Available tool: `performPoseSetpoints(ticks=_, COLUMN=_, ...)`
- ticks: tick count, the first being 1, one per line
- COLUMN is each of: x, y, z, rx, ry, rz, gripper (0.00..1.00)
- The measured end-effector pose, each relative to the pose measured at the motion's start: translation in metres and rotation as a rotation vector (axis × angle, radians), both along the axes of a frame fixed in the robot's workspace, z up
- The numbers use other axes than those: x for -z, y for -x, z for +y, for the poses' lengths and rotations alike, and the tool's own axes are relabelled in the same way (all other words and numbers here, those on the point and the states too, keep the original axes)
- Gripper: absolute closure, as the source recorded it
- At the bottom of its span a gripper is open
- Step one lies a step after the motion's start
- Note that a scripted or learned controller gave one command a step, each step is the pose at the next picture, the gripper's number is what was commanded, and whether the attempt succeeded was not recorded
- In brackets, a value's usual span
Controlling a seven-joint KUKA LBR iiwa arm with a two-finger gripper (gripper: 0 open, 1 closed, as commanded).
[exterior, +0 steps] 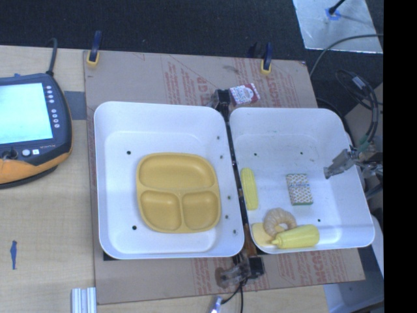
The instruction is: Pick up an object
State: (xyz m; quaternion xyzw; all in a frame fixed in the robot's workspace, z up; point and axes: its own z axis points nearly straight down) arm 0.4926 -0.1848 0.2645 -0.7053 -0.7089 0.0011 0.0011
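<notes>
Big yellow divided plate point(178, 192) fills the left bin point(111, 126). In the right bin point(339, 126), the yellow bottle point(296, 237) at the front looks light, slick; grab mid-body. Gripper point(340, 164) at the right edge, can't tell its state.

Wooden counter point(39, 240) has a cardboard sheet point(169, 77) on it, two white bins point(111, 175) on that, tablet point(29, 126) left of the sheet.

yellow divided plate point(178, 192) in left bin point(111, 175), claw point(343, 162) over right bin point(326, 126)
</notes>
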Motion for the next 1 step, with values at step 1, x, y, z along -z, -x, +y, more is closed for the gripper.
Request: performPoseSetpoints(ticks=1, x=0.1395, y=-0.04, z=0.0148, rx=-0.002, ry=0.0, rz=0.003, gripper=0.0)
